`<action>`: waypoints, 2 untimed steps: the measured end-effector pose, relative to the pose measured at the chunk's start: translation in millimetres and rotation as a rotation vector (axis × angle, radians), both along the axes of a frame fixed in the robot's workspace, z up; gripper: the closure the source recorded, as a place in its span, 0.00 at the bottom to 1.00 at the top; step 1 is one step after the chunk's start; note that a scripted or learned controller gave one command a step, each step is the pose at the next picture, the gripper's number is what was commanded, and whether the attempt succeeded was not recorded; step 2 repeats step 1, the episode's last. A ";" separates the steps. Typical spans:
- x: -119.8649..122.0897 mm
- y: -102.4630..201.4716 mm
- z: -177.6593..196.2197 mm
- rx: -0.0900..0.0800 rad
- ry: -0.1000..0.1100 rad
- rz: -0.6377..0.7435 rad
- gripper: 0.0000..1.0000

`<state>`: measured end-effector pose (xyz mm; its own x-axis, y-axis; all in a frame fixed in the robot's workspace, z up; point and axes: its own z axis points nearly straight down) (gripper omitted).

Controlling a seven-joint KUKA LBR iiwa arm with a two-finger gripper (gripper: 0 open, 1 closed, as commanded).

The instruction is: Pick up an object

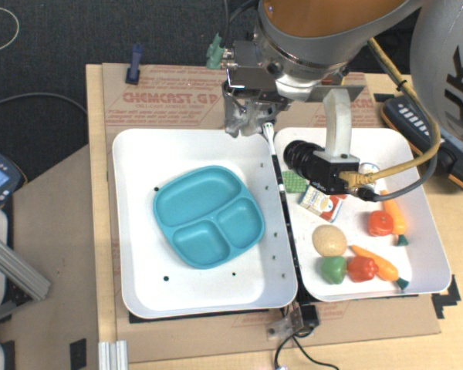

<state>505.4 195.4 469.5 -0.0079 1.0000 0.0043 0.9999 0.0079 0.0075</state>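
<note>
The robot's hand (247, 122) hangs at the bins' far edge, its opening impossible to judge. Pickable toy food lies well in front and to its side: a potato (329, 240), tomato (380, 222), carrot (376, 260), beside a teal divided plate (208, 216).

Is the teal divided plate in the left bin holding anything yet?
Empty. All three compartments of the teal divided plate show bare plastic; it lies flat in the left white bin.
</note>
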 end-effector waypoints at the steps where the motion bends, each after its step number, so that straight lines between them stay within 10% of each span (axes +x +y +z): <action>1: -28.3 -30.3 -93.2 -0.008 0.019 -0.011 1.00; 2: -28.3 -30.3 -93.2 -0.008 0.019 -0.011 1.00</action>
